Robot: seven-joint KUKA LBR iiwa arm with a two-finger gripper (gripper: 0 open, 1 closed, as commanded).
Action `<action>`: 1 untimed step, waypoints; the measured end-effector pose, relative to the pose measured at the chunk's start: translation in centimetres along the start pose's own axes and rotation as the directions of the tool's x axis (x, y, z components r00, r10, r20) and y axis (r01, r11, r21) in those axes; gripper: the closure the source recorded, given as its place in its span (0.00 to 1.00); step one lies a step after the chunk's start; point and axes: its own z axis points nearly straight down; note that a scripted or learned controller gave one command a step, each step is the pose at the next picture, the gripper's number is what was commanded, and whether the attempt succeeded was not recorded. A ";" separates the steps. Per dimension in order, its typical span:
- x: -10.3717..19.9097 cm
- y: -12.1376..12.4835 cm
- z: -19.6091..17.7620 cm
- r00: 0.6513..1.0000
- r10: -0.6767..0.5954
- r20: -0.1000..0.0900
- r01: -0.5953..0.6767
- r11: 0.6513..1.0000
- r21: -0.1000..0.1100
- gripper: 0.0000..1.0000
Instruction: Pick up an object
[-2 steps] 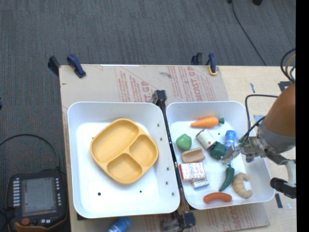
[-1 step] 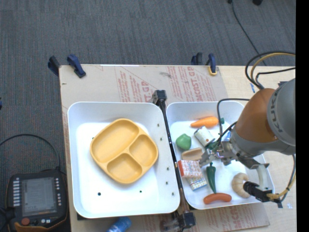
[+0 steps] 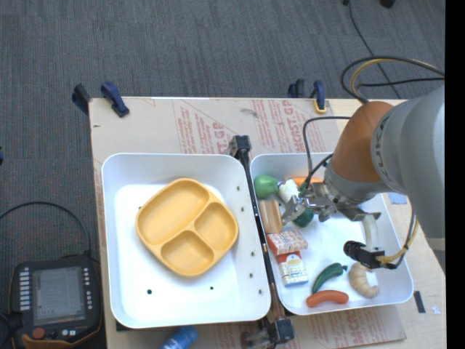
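Grey carpet surrounds the bench (image 3: 174, 122), a cardboard-topped board held at its far edge by blue clamps (image 3: 114, 97), presumably so it cannot slide. A teach pendant (image 3: 54, 297) lies on the floor at the far left. The left bin (image 3: 116, 173) carries a yellow divided plate (image 3: 187, 226), lying flat and slightly turned. The right bin (image 3: 396, 286) holds the candidates for picking: a green round fruit (image 3: 265, 186) and a tan block (image 3: 269, 215) against its left wall, a red-and-white carton (image 3: 289, 255) nearer the front, then a green pepper (image 3: 328, 275), a red sausage (image 3: 327, 297) and a pale, knobbly piece (image 3: 363, 280) along the front. The hand (image 3: 299, 211) hangs low over the bin's back left part, just beside the fruit, likely lined up for a grasp there. I cannot tell whether it is open or closed, and nothing is visibly held.
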 end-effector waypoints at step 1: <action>0.1 -0.1 -0.9 1.000 -0.004 -0.002 0.004 1.000 0.004 1.00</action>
